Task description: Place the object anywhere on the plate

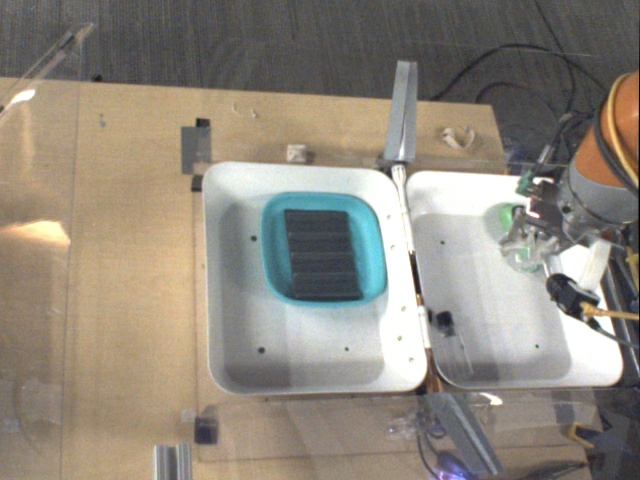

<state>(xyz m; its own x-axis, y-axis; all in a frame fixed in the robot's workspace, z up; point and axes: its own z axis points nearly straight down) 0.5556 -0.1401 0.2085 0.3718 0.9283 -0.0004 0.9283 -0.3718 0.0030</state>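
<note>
Two white bins, one teal plate, one arm.

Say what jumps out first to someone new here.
The teal plate with a dark ribbed object lying on it, in the left bin. Then the grey arm with its orange band at the right bin's far right corner, claw low over the floor there.
</note>
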